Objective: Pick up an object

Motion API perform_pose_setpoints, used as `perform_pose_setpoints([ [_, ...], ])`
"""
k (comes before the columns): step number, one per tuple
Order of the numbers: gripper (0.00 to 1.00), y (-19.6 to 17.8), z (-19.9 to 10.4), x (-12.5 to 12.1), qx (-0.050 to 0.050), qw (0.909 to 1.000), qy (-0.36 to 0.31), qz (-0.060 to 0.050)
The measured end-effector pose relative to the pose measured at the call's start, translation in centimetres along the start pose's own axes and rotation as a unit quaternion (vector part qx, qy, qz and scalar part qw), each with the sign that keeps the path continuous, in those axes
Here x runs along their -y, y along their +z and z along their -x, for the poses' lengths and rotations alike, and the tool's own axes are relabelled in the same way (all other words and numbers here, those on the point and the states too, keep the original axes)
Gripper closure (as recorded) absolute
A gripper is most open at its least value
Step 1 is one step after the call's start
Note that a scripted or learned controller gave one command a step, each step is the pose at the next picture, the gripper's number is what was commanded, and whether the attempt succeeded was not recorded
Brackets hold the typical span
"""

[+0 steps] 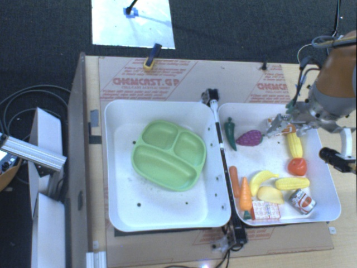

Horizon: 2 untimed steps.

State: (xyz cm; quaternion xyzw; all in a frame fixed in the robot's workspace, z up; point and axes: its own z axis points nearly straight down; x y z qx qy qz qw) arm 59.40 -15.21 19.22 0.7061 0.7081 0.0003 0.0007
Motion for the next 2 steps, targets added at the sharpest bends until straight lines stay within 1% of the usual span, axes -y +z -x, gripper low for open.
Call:
perform_pose_setpoints([
  [1, 0.00, 9.0, 5.1, -1.3, 0.003, 1.0000, -0.001, 0.008],
  [2, 0.00, 8.5, 5.5, 2.7, 0.001, 1.0000, 0.000, 0.005],
])
